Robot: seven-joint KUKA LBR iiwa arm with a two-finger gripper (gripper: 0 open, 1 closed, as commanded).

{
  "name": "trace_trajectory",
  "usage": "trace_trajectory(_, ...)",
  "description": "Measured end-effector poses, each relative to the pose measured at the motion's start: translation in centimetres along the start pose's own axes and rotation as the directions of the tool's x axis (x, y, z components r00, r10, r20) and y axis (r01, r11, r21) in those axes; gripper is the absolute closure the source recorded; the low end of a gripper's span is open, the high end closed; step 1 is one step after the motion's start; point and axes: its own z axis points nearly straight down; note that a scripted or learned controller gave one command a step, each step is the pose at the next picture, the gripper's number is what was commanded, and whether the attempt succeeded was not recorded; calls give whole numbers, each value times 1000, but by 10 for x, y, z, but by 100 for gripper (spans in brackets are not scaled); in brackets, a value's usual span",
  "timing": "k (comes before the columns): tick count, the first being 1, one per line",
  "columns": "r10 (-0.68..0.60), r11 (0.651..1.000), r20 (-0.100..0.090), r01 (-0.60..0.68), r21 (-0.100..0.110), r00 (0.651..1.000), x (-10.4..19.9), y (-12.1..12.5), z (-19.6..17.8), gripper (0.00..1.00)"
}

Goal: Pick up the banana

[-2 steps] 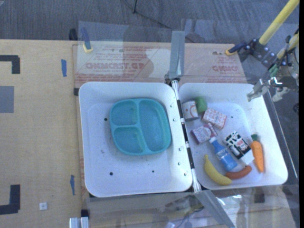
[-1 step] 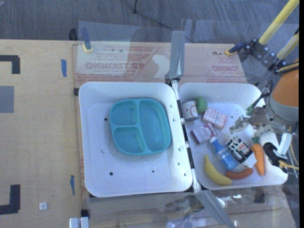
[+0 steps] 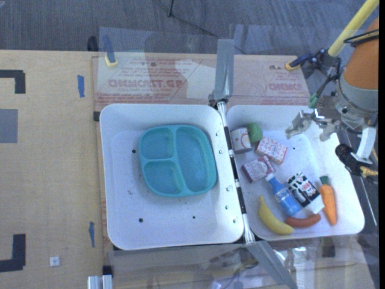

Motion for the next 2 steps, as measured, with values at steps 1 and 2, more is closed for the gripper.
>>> trace_trajectory(1,10,1000,-1,-10,3,1000,42,-61,72,0)
trace_trajectory(2,-57,998,0,57,0,998,38,-72,33,0)
